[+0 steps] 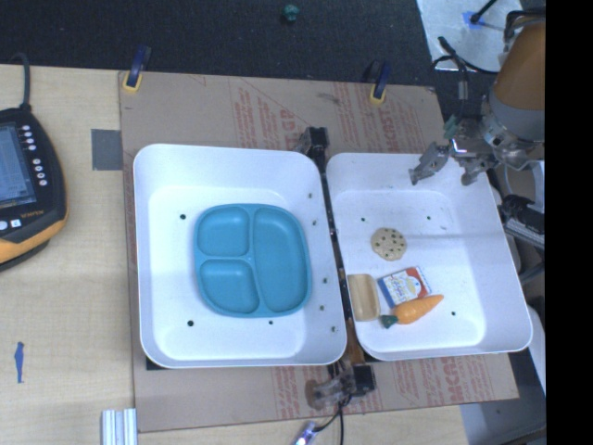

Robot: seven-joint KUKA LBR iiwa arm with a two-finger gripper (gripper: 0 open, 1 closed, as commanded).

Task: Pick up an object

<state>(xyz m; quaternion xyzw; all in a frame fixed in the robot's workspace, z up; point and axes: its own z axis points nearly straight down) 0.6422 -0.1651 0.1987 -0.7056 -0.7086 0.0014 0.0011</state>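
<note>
In the right bin lie a round chocolate-chip cookie, a tan bread slice, a small blue and white carton and an orange carrot. My gripper hangs over the bin's far right corner, above and to the right of the cookie. Its two fingers are spread apart with nothing between them. The grey arm with its orange band comes in from the upper right.
The left bin holds a blue divided plate. A teach pendant lies on the bench at the far left. Clamps hold the cardboard sheet at its far edge.
</note>
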